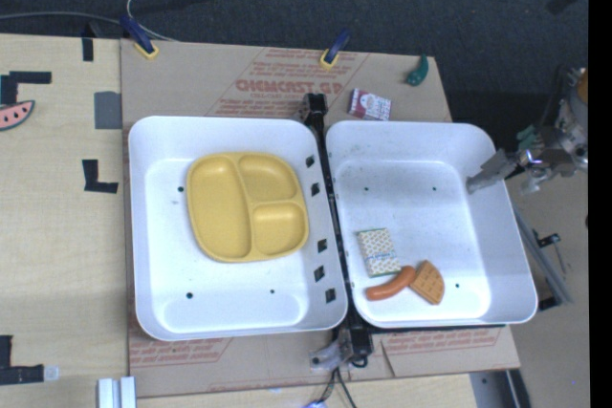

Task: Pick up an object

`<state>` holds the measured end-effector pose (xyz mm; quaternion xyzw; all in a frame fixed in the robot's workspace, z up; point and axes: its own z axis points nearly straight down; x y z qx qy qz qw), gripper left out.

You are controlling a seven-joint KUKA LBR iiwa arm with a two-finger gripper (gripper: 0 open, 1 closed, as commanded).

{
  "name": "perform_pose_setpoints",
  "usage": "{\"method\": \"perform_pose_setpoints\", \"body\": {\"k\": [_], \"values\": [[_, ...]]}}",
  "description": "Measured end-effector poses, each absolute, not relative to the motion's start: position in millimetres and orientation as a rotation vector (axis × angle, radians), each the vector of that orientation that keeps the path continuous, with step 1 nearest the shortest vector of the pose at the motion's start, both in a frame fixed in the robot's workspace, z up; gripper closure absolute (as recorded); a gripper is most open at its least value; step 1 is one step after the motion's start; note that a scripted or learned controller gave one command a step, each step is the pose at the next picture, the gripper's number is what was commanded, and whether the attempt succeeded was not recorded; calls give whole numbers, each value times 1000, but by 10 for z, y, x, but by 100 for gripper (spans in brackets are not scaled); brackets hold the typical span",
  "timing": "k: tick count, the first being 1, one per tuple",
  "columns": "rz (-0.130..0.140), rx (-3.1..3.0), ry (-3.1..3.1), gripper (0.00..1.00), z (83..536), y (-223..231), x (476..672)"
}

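the gripper (483, 175) hangs at the right bin's (497, 296) right rim; fingers state: cannot tell. target objects lie near the bin's front: checkered packet (379, 250), sausage (389, 286), cracker (428, 282). select the packet; descend vertically, clear of neighbours.

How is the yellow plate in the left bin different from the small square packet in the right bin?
The yellow plate is much larger than the square packet. The plate is plain yellow with three compartments, while the packet is pale and patterned. The plate lies alone in the left bin; the packet lies in the right bin near an orange sausage and a cracker. Both lie flat.
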<state>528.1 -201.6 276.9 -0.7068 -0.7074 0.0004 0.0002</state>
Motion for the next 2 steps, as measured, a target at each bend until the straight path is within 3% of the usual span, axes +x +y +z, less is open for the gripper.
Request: {"method": "perform_pose_setpoints", "body": {"k": [1,2], "values": [[-4,-2220,-2225,0,865,-1703,5510],[-6,-2220,-2227,0,862,-1114,5805]]}}
